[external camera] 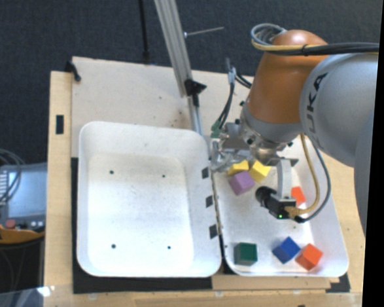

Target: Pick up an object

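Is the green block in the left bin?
No, the green block sits in the right bin, near its front left corner beside the divide between the two bins.

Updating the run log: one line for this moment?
arm: over right bin | near wrist: purple block, yellow blocks | front: green, blue, orange

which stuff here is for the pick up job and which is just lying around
For the job: purple block, yellow blocks, green block, blue block, orange block, gripper.
Lying about: left bin, metal pole, handheld controller.
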You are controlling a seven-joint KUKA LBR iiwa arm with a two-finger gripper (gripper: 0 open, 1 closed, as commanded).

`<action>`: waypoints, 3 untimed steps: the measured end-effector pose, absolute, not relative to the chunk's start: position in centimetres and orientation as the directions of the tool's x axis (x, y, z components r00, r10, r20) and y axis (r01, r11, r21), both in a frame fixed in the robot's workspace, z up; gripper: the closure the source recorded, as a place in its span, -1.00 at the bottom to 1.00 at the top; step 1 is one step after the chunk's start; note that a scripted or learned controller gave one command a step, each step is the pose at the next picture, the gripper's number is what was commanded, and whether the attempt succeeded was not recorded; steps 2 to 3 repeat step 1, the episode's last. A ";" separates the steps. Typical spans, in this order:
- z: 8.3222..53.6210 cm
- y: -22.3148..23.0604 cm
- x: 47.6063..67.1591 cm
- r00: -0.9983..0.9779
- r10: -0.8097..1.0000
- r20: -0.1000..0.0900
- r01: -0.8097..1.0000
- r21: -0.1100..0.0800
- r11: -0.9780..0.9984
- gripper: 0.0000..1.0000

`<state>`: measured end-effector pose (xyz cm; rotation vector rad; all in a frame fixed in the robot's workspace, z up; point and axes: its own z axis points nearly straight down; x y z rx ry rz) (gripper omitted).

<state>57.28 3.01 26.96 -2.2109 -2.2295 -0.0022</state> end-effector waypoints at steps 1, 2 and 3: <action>26.8 8.6 55.1 -0.009 1.000 0.001 1.000 -0.001 0.009 1.00; 26.8 8.6 55.1 -0.009 1.000 0.001 1.000 -0.001 0.009 1.00; 26.8 8.6 55.1 -0.009 1.000 0.001 1.000 -0.001 0.009 1.00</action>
